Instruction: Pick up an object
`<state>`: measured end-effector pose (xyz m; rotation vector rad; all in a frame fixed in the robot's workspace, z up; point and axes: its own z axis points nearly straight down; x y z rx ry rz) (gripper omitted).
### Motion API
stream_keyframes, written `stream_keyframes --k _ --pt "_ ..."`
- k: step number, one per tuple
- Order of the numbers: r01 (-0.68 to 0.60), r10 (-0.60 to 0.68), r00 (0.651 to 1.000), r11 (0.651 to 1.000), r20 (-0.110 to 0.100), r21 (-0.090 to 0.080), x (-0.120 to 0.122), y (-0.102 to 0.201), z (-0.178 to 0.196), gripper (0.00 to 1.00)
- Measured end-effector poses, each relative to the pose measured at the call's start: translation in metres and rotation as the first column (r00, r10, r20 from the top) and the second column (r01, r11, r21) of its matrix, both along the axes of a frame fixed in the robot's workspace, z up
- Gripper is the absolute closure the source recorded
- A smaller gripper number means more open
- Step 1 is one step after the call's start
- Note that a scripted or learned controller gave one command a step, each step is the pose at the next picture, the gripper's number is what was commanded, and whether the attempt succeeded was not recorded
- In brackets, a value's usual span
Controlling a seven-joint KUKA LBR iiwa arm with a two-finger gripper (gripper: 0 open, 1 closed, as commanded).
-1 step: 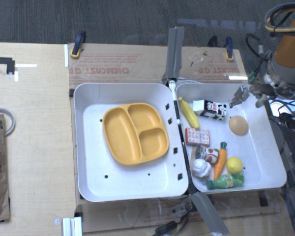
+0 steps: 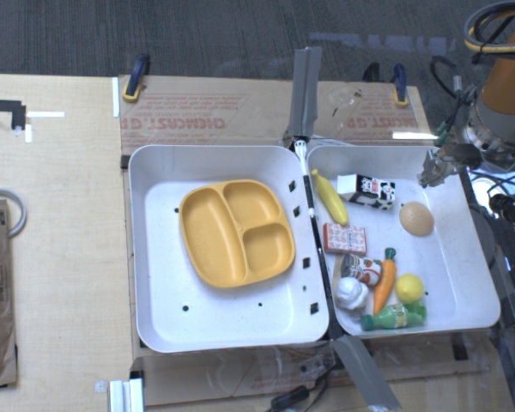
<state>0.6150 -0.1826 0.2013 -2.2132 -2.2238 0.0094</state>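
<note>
So there are 2 white bins side by side on the bench (image 2: 51,230). The left bin (image 2: 154,307) has just a yellow divided plate (image 2: 237,232) with 3 compartments, sitting roughly in the middle. The right bin (image 2: 463,290) is where all the stuff is: a banana (image 2: 330,197) along the left wall, a small black-and-white cow-print carton (image 2: 373,190) beside it, a brownish egg-looking thing (image 2: 417,219) further right, and a red-and-white box (image 2: 344,239) below the banana. Down at the near end there's a cluster packed close together: a small red-and-white bottle (image 2: 355,283), a carrot (image 2: 384,283), a lemon (image 2: 409,288), and a green bottle (image 2: 395,317) lying on its side. The claw (image 2: 433,172) hangs over the far right corner of that bin, up and right of the egg thing, nothing in it, though how wide it's set I honestly can't tell.
</note>
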Motion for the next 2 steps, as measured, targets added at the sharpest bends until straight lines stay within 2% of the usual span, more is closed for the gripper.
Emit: stream_keyframes --k 1,2 --pt "-0.07 0.07 0.998 0.998 0.004 0.0 -0.004 0.068 0.106 1.0" --pt "-0.214 0.214 0.977 0.977 0.004 0.0 0.031 0.111 0.083 1.0"
